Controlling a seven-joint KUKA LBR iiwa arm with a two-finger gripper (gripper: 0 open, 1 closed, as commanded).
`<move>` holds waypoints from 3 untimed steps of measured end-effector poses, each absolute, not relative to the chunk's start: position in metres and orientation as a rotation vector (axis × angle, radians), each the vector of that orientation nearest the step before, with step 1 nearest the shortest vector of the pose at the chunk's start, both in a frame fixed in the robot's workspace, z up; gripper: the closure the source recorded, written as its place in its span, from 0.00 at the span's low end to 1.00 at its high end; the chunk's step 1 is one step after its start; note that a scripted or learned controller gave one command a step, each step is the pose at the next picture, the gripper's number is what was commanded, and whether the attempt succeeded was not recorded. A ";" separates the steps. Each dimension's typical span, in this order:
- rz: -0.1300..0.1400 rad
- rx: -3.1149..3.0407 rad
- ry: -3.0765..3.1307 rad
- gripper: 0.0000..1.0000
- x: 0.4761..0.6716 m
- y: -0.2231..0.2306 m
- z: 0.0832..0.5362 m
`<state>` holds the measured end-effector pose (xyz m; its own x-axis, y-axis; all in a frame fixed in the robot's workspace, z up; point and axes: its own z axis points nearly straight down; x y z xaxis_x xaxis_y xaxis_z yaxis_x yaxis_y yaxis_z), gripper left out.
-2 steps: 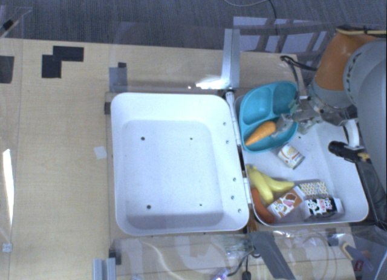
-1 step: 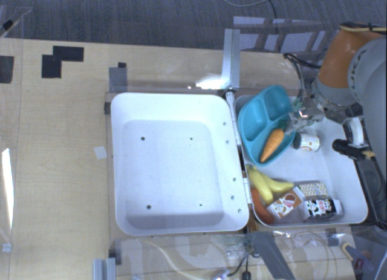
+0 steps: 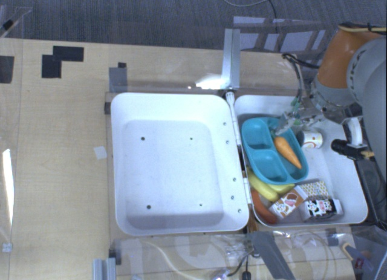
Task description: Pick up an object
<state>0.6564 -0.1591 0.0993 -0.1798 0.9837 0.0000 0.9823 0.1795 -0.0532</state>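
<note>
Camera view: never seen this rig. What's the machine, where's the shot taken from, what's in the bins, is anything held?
This is one fixed camera above a wooden bench, looking down at a slant. The big grey arm with an orange band entering from the right is a KUKA robot arm; its job here is to pick up an object. Its tool hangs over the right-hand shallow white bin, close to the top of the orange carrot. I cannot tell whether it grips anything.

That carrot lies across a blue divided plastic tray. Under the tray's near edge is a yellow banana, beside a reddish-orange item that is partly hidden. Near them lie a small printed packet and a black-and-white carton. A small white cup sits beside the tray.

The left-hand white bin sits alongside.
</note>
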 end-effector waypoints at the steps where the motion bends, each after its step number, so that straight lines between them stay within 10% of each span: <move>1: 0.063 -1.987 -2.396 1.00 0.658 -0.159 0.111; 2: 0.064 -1.987 -2.406 1.00 0.660 -0.160 0.123; 3: -0.014 -1.914 -2.479 1.00 0.668 -0.184 0.118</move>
<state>0.6677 -0.1840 0.1176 -0.2527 0.9675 0.0133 0.9675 0.2527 0.0013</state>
